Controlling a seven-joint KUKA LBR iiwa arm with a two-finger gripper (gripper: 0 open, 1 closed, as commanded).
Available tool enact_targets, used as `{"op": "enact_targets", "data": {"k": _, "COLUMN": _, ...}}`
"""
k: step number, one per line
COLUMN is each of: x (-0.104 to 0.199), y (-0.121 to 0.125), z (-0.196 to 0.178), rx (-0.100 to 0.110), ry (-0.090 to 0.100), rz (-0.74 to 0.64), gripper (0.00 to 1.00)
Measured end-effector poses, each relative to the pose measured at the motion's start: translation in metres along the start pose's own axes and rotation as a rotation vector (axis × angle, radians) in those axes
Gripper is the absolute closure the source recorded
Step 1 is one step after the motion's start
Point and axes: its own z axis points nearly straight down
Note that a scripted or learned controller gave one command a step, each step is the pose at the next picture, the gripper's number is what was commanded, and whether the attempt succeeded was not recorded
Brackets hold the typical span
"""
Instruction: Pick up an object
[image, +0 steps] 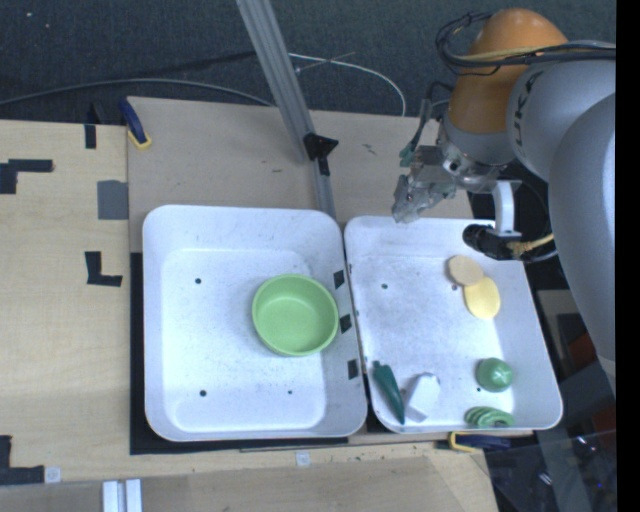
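My gripper (408, 207) hangs over the far left rim of the right bin (400, 232), above its back corner, with nothing seen between its fingers. In that bin lie a tan disc (465, 271) and a yellow piece (483, 299) side by side near the far right. A green ball (493, 374) and a green ridged piece (488, 417) sit at the near right. A dark green pod (388, 391) and a white block (423, 395) rest at the near left. A green bowl (294, 315) stands in the left bin (180, 300).
A slanted grey metal pole (290, 100) rises behind the bins, just left of the gripper. The bench's wooden top (60, 300) stretches to the left with black tape marks. A blue and yellow clip (135, 124) lies at the back left.
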Motion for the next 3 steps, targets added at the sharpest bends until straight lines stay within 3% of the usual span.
{"op": "enact_targets", "data": {"k": 3, "x": 0.150, "y": -0.032, "z": -0.022, "rx": -0.002, "ry": 0.000, "rz": -0.002, "gripper": 1.00}}
